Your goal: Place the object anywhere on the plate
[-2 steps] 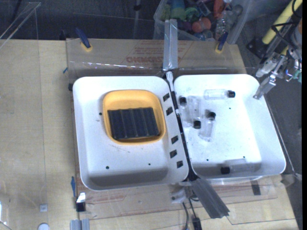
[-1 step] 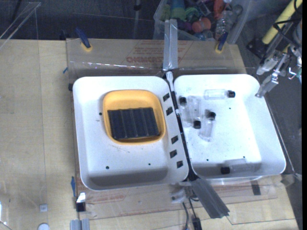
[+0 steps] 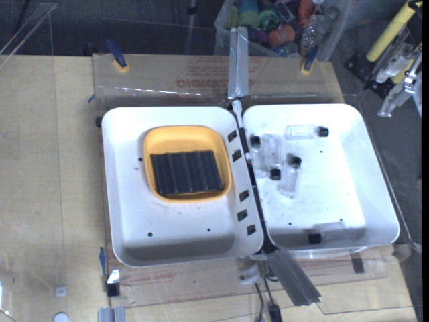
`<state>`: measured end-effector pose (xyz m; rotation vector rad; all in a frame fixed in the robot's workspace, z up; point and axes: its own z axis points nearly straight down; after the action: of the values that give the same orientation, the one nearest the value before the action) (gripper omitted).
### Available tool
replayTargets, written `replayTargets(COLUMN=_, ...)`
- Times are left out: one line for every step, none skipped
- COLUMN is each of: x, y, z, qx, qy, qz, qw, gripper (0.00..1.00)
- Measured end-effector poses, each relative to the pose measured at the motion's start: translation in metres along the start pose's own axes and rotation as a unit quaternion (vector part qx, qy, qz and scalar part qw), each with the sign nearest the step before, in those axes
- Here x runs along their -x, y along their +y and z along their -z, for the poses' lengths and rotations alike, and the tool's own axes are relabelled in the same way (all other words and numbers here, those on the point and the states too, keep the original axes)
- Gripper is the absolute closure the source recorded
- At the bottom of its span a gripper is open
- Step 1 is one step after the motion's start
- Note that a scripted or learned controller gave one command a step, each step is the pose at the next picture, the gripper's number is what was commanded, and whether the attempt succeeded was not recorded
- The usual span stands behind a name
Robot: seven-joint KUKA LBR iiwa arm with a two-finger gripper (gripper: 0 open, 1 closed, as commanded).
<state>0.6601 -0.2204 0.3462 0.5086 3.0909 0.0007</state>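
Clear plastic vials (image 3: 280,159) with black caps are lying scattered in the right bin (image 3: 348,200), well apart from the plate. We are seeing the orange plate (image 3: 155,139) sitting in the left bin (image 3: 120,193), with a dark ribbed block (image 3: 186,172) resting on it. Both bins are sitting on the desk (image 3: 47,180). At the upper right, we cannot tell the hand's state.
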Motion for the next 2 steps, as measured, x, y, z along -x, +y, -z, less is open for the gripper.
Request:
replayTargets(x=0.001, y=-0.004, z=-0.022, qx=0.0, qy=0.002, qz=-0.03, qw=0.9996, gripper=0.0)
replayTargets(x=-0.01, y=-0.009, z=-0.043, qx=0.0, qy=0.003, qz=-0.057, qw=0.9984, gripper=0.0)
